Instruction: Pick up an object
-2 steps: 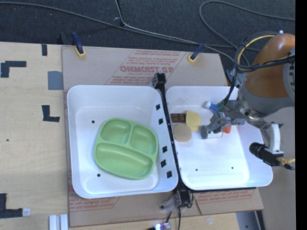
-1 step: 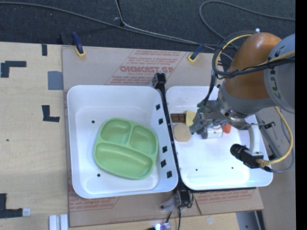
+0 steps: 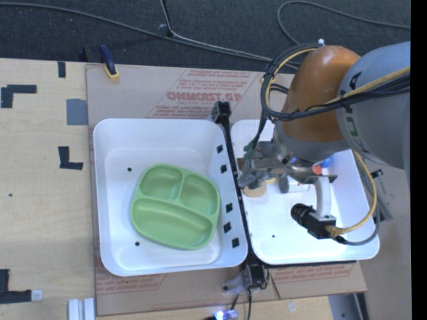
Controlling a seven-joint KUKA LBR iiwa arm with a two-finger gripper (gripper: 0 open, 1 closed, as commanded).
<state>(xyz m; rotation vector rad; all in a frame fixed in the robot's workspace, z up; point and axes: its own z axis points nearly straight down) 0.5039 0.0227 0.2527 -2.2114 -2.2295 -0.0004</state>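
Camera view: the gripper (image 3: 255,176) is working low in the right bin (image 3: 347,245), beside the divider, over a small tan object (image 3: 254,191). Grasp step appears underway. Finger state: cannot tell. Next move calls for confirmed closure before lifting.

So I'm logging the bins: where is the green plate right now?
The green plate lies flat in the left bin, near its middle, across the divider from the gripper in the right bin.
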